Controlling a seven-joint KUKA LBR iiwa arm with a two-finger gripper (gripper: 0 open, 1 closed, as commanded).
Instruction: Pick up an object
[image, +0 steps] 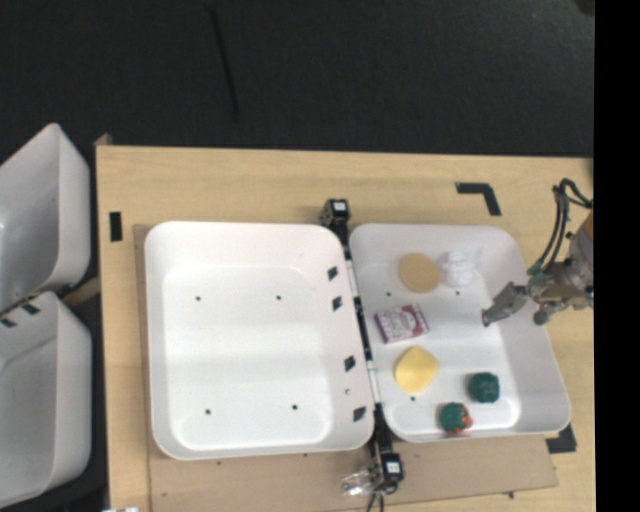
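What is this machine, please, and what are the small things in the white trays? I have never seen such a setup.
This is one picture, taken by a fixed camera above a wooden bench, looking down at a slant. Two shallow white bins sit side by side: the left bin and the right bin.

The machine is a robot arm that comes in from the right side of the picture. Its grasping part, the gripper, is over the right edge of the right bin. I see nothing between its fingers.

In the right bin lie a tan round disc, a small whitish object, a pink and white packet, a yellow lump, a dark green object, and a green and red object.
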